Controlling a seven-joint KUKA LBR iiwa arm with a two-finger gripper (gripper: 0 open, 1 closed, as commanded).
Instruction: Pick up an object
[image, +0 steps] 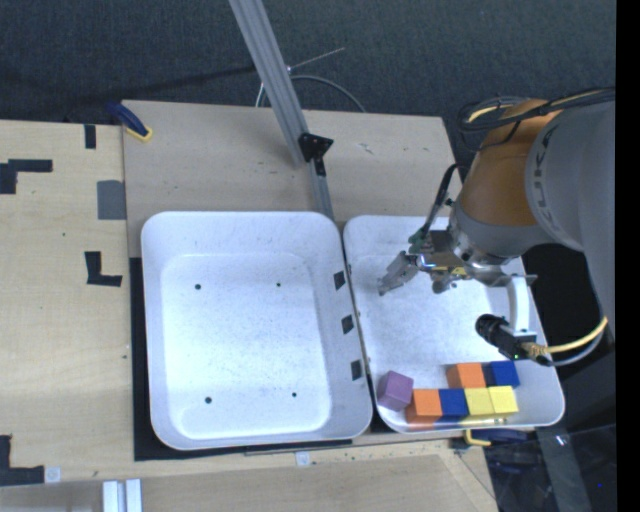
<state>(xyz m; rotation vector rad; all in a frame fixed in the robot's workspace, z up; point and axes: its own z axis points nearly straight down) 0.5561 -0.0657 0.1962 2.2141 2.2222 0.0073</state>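
I read no brand or writing anywhere. My pincer (415, 275) hangs over the right bin (400, 235), metal fingers spread apart with nothing between them. The blocks sit well apart from it along the bin's near edge: a purple cube (396, 388), then orange (427, 402), blue (453, 401) and yellow (480, 401) ones packed touching. Both bins are smooth speckled white plastic on the pale wooden counter (60, 300).

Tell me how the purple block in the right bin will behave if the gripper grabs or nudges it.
The purple block looks like a small solid cube, so it is probably stiff and light. Its flat faces suggest it would slide rather than roll. It sits by the right bin wall and the orange block, so a nudge may jam it.
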